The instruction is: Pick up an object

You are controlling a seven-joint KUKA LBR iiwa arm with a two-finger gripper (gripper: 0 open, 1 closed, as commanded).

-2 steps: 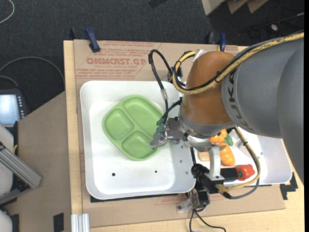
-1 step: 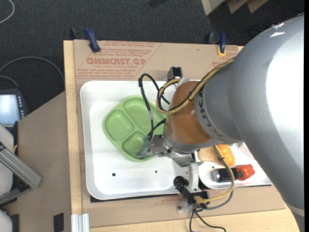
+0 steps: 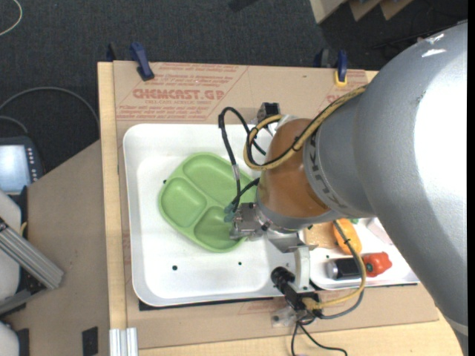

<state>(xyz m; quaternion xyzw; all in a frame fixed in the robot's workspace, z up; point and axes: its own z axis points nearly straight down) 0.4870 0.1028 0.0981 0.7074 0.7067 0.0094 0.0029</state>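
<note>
The gripper [image 3: 239, 225] sits low over the left bin [image 3: 145, 199], at the near right edge of the green divided plate [image 3: 199, 199], and whether it is apart or together I cannot tell (the wrist hides it). The plate lies flat just left of the tool, so a good grasp likely means pinching its raised rim squarely. Behind the arm, the orange and red items [image 3: 364, 254] look harder to reach

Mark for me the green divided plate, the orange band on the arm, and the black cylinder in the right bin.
green divided plate [image 3: 194, 197]: camera view, left compartment.
orange band [image 3: 286, 176]: camera view, its lit side.
black cylinder [image 3: 343, 268]: camera view, middle of its body.
</note>
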